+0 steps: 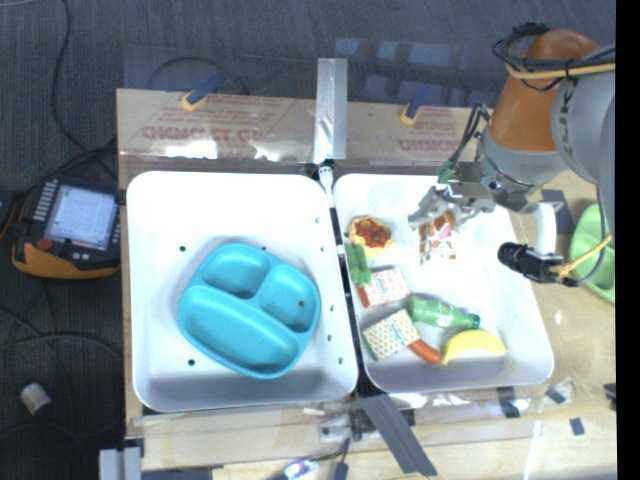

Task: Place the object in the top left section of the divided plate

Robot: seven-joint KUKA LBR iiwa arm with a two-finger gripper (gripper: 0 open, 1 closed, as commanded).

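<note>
One blue divided plate (250,308) was seen well left of the pincer (437,211), which gripped one red-and-white packet (438,238).

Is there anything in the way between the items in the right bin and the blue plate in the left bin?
Yes: the raised rims where the two white bins meet stand between them. The blue divided plastic plate lies past that ridge. The two-finger gripper hovers over a small red-and-white packet, so anything carried must be lifted over.

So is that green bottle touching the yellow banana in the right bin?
Touching, it seems: in the camera view the green bottle lies right against the top of the banana, with no white bin floor showing between them.
</note>
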